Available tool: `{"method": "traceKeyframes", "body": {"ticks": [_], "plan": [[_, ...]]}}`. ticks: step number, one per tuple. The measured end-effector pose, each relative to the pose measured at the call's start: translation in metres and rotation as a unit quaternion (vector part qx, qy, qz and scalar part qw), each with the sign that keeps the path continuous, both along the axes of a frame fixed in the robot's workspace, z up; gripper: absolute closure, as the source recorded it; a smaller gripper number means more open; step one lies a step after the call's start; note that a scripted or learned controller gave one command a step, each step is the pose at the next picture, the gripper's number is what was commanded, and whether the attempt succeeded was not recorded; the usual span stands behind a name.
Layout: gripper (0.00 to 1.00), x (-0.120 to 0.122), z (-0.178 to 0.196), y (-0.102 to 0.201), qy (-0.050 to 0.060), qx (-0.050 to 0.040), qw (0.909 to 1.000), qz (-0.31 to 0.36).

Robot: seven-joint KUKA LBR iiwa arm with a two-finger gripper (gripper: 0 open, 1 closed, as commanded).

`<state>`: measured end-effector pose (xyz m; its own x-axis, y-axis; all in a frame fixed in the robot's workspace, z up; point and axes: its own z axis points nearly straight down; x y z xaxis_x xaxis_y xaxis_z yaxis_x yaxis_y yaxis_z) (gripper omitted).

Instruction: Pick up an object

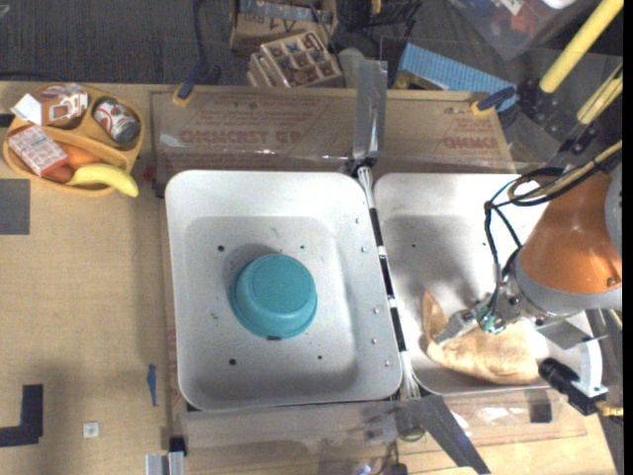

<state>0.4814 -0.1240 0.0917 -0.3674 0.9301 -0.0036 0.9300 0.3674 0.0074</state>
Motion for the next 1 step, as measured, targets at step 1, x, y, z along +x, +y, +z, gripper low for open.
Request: {"method": "traceKeyframes", "body": {"ticks": [1], "plan": [[0.0,0.019,0.0927,0.0449,0.003,0.0,1.0,0.004]]}}
